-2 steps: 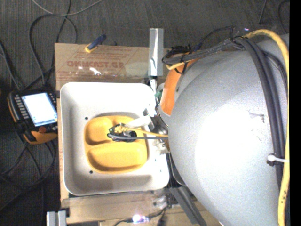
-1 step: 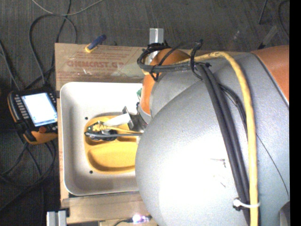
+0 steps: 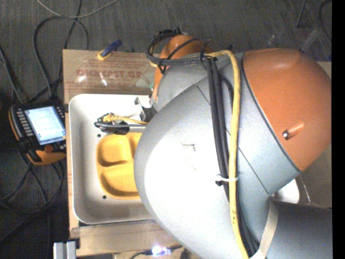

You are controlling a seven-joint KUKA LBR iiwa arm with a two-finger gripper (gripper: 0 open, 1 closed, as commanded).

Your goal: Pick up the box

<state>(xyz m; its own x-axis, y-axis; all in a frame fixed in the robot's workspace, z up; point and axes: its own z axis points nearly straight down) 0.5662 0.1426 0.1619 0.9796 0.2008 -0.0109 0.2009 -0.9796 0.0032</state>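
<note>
Well, the arm (image 3: 215,161) looms over the bin (image 3: 81,161), hiding much of it; I can't tell how the gripper stands. No box visible, just a yellow tray (image 3: 116,163) on the left: risk of snagging that instead

A grey arm (image 3: 199,161) with an orange cap is seen over a white bin (image 3: 81,144) in which a yellow tray (image 3: 116,163) is held

Yellow two-compartment box (image 3: 117,163) flat in white bin, partly behind arm.
</note>
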